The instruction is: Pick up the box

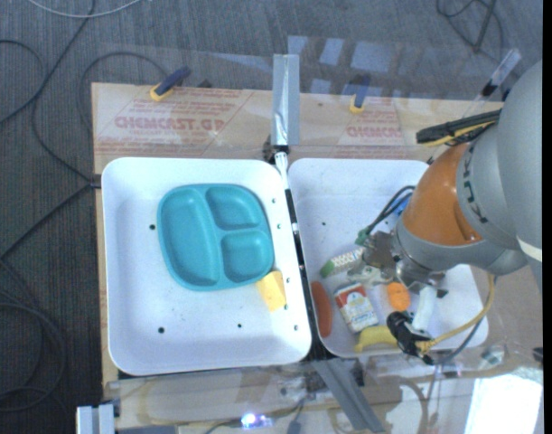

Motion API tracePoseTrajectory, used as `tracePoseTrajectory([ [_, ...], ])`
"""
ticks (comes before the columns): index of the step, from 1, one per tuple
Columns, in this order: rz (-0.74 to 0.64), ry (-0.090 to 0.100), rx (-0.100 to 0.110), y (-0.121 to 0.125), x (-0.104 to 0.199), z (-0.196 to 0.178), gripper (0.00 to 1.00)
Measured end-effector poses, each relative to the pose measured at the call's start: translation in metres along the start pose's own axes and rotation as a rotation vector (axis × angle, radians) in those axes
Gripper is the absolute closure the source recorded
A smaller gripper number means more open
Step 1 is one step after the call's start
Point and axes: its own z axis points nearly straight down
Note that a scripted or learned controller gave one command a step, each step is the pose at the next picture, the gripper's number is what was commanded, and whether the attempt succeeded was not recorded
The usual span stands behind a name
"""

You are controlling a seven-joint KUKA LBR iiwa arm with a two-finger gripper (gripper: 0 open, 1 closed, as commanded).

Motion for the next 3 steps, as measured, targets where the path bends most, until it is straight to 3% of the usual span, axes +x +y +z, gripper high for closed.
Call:
tracePoseTrajectory([
  [1,0.072,-0.008,0.023,-0.031,0.06,-0.129,1.0],
  [2,0.073,-0.009,0.023,-0.031,0.06,-0.129,0.0],
  [3,0.082,-0.009,0.026,-0.02,0.001,-0.08,0.0],
])
